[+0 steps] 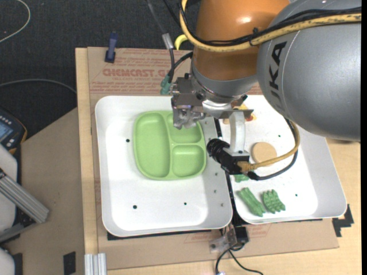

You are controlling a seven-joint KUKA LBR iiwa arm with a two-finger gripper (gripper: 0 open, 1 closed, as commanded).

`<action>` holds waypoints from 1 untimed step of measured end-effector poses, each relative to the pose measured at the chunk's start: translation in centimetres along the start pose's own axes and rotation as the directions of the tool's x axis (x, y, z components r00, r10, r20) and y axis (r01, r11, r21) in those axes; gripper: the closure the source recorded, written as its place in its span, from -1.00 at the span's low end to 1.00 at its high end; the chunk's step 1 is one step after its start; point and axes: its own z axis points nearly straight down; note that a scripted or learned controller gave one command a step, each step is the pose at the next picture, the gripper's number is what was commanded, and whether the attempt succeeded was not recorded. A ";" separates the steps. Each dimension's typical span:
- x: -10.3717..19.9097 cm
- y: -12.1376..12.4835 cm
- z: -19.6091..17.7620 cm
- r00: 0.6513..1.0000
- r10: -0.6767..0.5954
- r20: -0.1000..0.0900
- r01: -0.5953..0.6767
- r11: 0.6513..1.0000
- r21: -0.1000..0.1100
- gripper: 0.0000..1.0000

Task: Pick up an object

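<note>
Cardboard covers the worktop (143,67) under two white bins. Nearest, green bean pieces (262,200) lie in the right bin (321,199), a tan disc (264,152) beyond. Farther, the jaws (184,116) hover over the green divided tray (169,145) in the left bin (114,171); their opening cannot be told.

Light is bright and even from overhead. You get a glare spot on the orange band (243,22) and soft shadow under the arm (309,67) across the white bins (114,171). Focus sharp; dark surround lacks detail.
</note>
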 end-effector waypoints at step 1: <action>-6.2 -3.9 1.9 1.000 0.004 0.004 -0.004 1.000 0.017 1.00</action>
